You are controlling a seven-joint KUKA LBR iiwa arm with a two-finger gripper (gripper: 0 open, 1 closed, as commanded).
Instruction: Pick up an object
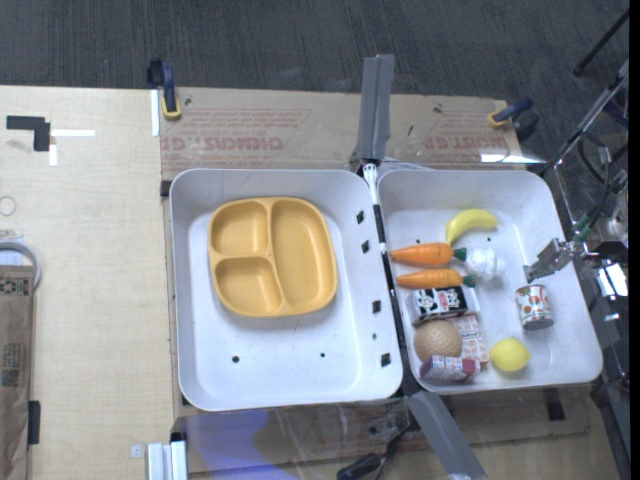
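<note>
**Bins on the bench, claw at the right bin's edge**

A pale wooden bench (80, 298) under a dark floor carries two shallow white bins side by side, with a sheet of brown cardboard (300, 128) lying at their far side. The left bin (200, 368) holds a yellow divided plate (272, 256) set toward its far-left part.

The right bin (570, 368) holds the loose items. A banana (470, 224) lies far of centre, with a small white object (484, 262) just near of it. Two carrots lie side by side left of centre: the farther carrot (424, 254) and the nearer carrot (428, 279), both pointing left. Near of them sits a dark printed packet (440, 303), then a round tan ball (438, 341) resting on a flat printed pouch (458, 360). A lemon (510, 355) lies at the near right, and a small can (535, 307) with a red-and-white label stands just far of it.

The gripper (553, 258) sits over the right bin's right side, a metallic piece reaching in from the right edge. Whether it is open or closed cannot be told, and nothing is visible in its grasp. The small can is the closest item, just near and slightly left of the claw; the white object lies to its left.
</note>
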